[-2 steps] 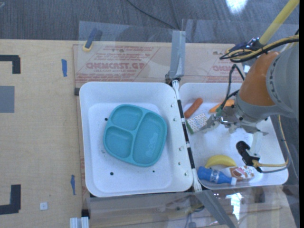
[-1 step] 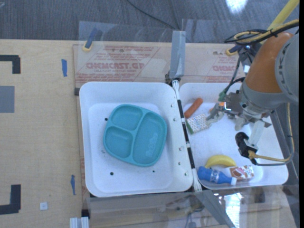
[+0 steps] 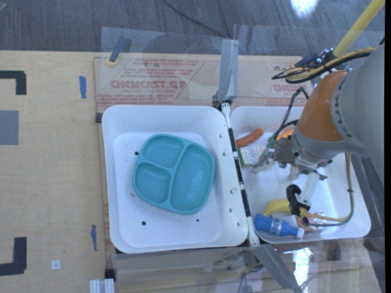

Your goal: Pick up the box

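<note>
While the end effector [image 3: 270, 158] sits just right of the box [image 3: 251, 155], its opening impossible to tell, it should centre over the box before gripping.

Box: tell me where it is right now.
In the camera view the box lies in the right bin, close to its left wall, just below the long orange item.

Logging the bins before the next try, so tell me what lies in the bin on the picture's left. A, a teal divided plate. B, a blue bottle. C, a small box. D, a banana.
A: the teal plate, with its three compartments facing up, lies flat in the middle of the left bin.
</note>
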`<state>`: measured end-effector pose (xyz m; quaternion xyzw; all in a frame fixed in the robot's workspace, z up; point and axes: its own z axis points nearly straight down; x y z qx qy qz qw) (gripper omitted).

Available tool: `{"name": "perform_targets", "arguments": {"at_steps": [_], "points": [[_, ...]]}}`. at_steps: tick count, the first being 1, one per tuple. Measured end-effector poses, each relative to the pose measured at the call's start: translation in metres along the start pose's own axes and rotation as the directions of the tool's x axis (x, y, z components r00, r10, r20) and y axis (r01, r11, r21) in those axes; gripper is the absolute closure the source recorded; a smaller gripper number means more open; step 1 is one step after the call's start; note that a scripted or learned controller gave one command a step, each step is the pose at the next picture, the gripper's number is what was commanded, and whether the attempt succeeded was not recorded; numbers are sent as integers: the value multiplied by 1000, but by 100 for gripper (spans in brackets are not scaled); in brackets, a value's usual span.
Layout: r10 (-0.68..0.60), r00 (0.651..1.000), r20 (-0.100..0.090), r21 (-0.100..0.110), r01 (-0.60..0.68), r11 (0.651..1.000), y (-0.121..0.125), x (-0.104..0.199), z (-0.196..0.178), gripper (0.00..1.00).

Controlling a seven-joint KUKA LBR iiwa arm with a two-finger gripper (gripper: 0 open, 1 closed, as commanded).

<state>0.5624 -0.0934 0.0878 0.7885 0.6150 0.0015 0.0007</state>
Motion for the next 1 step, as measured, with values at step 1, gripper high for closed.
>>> {"name": "perform_targets", "arguments": {"at_steps": [1], "points": [[-296,955,2,6,296,955,-31,26,-95,0]]}}
